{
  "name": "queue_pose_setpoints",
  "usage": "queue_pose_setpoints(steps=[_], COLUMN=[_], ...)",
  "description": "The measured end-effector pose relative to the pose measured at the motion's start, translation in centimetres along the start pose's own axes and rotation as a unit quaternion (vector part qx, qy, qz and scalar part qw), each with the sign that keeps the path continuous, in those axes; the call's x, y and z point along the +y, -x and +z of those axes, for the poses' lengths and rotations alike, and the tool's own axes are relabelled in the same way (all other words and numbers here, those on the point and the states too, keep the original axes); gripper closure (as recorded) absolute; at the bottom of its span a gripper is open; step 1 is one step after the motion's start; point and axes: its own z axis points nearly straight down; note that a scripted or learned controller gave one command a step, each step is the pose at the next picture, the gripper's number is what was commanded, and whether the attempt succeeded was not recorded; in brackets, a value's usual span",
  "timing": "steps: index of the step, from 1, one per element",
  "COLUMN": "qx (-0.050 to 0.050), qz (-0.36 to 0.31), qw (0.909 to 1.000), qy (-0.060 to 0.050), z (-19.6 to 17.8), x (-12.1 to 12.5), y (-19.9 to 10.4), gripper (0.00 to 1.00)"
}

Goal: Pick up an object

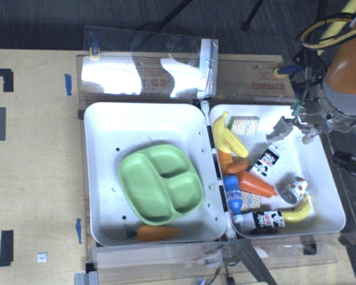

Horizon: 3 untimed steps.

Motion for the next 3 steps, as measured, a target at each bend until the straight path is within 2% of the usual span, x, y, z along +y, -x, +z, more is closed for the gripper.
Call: queue_pose_setpoints(steps=[1, 2, 3], qx=[-0.001, -0.002, -0.001], qz=[-0.059, -0.057, -0.074], qw=[0.9982, 0.9983, 0.9972], qy=[0.005, 0.005, 0.002], z=[14.4, 13.4, 0.8], x=[1.3, 1.2, 0.7], y=[1.6, 1.8, -3.0], gripper=[0.00, 1.00, 1.00])
